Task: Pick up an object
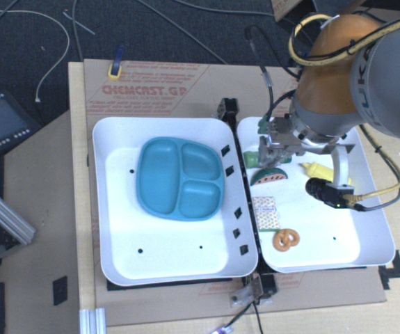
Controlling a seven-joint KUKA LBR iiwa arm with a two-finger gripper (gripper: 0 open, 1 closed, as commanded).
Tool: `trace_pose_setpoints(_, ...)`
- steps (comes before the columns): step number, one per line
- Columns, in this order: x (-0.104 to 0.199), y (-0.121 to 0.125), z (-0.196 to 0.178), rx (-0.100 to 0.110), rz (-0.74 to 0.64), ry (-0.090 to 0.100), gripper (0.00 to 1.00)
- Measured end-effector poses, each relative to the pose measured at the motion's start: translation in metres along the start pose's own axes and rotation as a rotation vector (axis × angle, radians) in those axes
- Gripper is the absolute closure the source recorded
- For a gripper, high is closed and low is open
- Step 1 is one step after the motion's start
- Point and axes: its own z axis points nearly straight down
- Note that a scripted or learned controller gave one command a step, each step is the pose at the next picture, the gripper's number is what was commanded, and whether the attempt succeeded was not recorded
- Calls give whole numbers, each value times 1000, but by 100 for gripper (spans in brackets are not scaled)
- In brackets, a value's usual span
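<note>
Watermelon slice (270,176) lies near the right bin's (366,245) left wall, and the gripper (273,153) hangs right above it, just beside a green piece (250,159). Whether the claw is apart or together, I cannot tell. Below the slice: a patterned packet (265,211), then a pretzel (286,239). Right of it, a yellow item (316,169). Left bin (116,249) carries a blue divided plate (180,178).

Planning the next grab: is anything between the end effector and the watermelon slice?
Nothing visible. The end effector hangs just above the watermelon slice in the right bin; the pretzel lies nearer the front edge.
</note>
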Motion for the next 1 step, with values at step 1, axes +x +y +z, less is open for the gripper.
trace_pose_setpoints(1,42,34,11,1,0,0,100)
